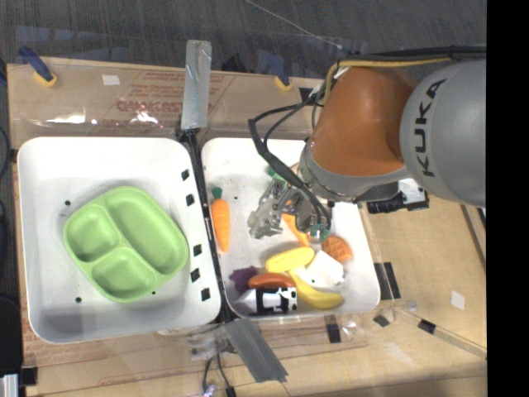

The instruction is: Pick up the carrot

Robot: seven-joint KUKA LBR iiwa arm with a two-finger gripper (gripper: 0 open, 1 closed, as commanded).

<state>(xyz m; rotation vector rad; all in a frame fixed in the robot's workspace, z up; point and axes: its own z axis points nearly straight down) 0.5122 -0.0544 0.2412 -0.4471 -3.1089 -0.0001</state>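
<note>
At the near end of the right bin, a heap of toy food is lying: a yellow banana, a black-and-white carton, a purple piece and an orange slice. Further back, the carrot is lying along the bin's left wall, green top pointing away. The gripper is hanging just to the carrot's right, apart from it; how far its fingers are parted cannot be told. In the left bin, a green divided plate is sitting.
</note>
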